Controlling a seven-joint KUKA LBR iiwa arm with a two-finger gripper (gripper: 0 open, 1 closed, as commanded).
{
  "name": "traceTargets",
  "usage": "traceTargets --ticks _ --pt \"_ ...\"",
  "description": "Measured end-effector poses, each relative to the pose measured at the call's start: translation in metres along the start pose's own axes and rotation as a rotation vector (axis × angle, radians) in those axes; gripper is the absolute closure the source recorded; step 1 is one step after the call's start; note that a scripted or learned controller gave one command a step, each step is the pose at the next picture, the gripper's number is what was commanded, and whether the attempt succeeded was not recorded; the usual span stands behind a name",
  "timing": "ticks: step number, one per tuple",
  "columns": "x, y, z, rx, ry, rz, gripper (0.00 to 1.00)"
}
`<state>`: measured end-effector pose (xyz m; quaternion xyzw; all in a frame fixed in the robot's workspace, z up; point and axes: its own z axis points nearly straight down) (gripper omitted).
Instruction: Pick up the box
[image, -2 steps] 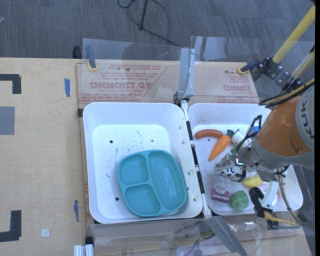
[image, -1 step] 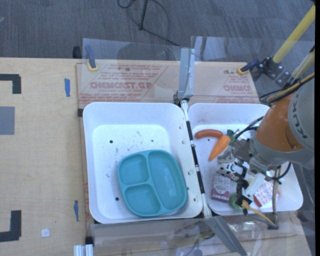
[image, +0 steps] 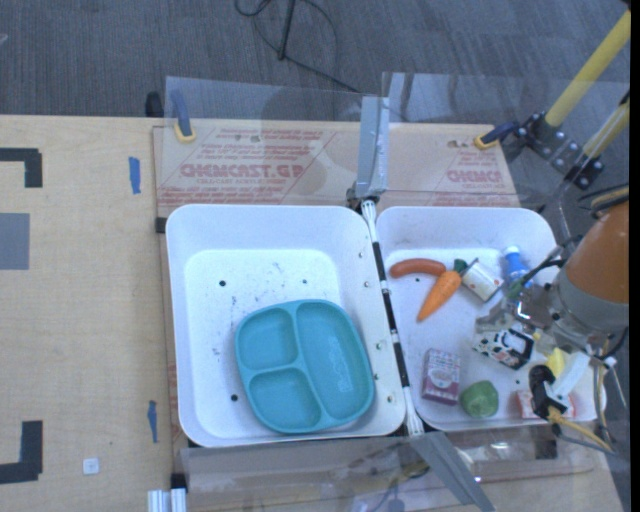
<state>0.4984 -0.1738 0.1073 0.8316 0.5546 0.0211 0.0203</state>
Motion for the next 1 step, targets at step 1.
traceTargets --ticks 1 --pt "0.0540 0.0062 0.0016 -0.004 -0.019 0.146 0.00"
